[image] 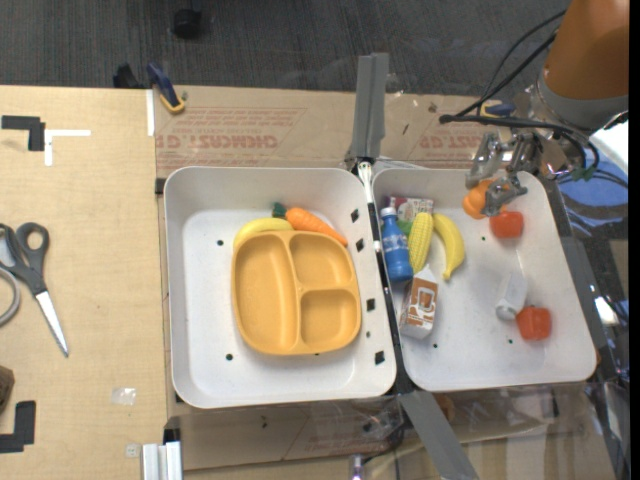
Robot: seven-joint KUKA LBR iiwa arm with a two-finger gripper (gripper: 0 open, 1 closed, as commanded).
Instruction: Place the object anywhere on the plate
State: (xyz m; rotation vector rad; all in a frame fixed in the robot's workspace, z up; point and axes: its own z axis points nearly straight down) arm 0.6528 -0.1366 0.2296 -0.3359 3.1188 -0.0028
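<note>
1. Looking like a robotics lab: grey arm [600,28] with an orange band trailing loose cables.
2. Sitting on a wooden surface [80,298] marked with black tape, scissors [35,278] lying nearby.
3. Showing two white bins [190,298] resting on cardboard over grey carpet.

Even bright overhead light, soft shadows, pic slightly soft.

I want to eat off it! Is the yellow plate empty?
Empty. The yellow plate shows three bare compartments; the carrot lies outside its rim.
</note>
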